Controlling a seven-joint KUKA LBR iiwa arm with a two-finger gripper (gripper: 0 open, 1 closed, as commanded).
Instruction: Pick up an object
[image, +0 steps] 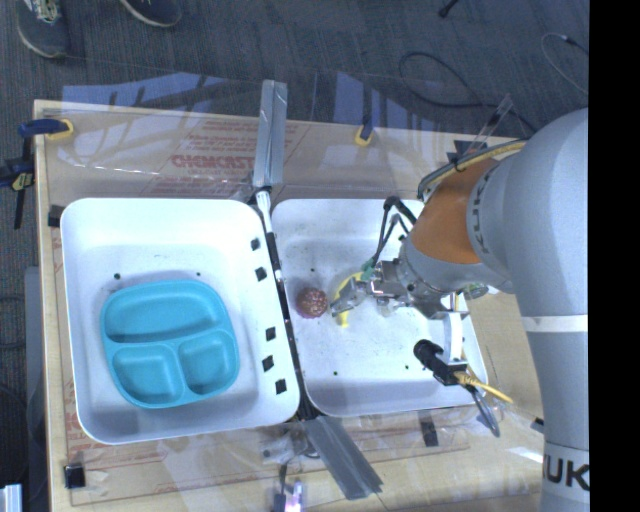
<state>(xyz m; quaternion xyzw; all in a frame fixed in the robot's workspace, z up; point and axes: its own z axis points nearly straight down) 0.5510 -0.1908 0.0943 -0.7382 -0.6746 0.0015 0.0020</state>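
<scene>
In the camera view, the grey arm's two-finger gripper (352, 292) hangs low in the right white plastic bin (330, 385), just beside a small round reddish-brown ball (311, 302). Whether it is open or closed cannot be told. The step looks like the approach; next it must settle over the ball.

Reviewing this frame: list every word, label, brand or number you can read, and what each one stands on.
"UK": white letters cut off at the frame edge, on the grey robot arm's base, lower right.
"CHEMCAST": faint reddish print repeated on the clear plastic sheet behind the two white bins; only roughly legible, and the smaller print beside it is too blurred to read.
No readable text on the blue divided tray.
</scene>
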